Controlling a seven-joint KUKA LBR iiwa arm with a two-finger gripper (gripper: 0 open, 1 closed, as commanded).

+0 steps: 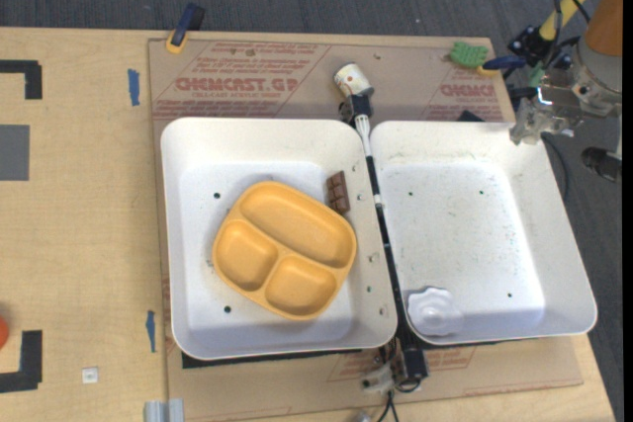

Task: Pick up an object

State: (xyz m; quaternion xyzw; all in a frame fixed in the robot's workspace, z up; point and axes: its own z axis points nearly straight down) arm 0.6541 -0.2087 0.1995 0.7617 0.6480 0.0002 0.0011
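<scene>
Camera view: the arm is being cut off by the right edge, and whether the gripper (529, 126) is released or clenched cannot be told. Far to its left, a yellow tray (285, 248) and a small brown piece (337, 192) are being held in the left bin (188, 212). Below it, a clear lid (434, 308) is being held in the right bin (534, 242).

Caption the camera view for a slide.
Gripper poised over right bin's far corner; yellow divided plate in left bin.
</scene>
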